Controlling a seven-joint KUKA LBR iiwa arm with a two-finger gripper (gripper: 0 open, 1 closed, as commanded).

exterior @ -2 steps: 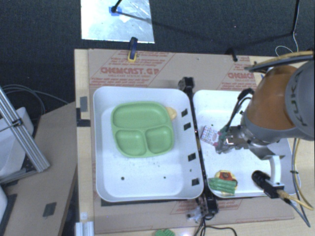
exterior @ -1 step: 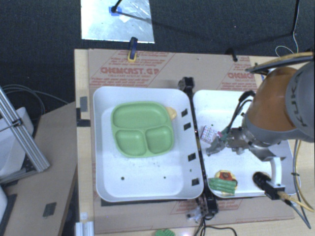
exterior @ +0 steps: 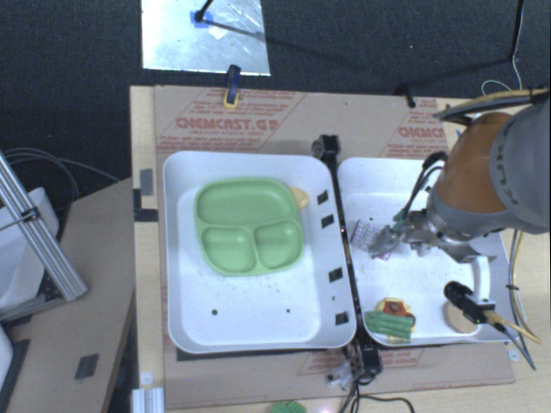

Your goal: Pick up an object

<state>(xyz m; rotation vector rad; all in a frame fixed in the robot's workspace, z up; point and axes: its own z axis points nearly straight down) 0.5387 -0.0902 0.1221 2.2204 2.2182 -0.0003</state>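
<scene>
Gripper point(exterior: 381, 244): low in the right bin point(exterior: 379, 183) — finger state unclear.
Green tray point(exterior: 250, 226): left bin point(exterior: 185, 231).
Green toy point(exterior: 390, 319): right bin, 6 o'clock edge.

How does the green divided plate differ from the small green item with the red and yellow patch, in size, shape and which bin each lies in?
The green divided plate is far larger than the small green item. The plate lies in the left bin; the small item lies at the near edge of the right bin. The plate is plain pale green with three compartments; the small item is darker green, with a red and yellow patch. Both lie flat.
</scene>
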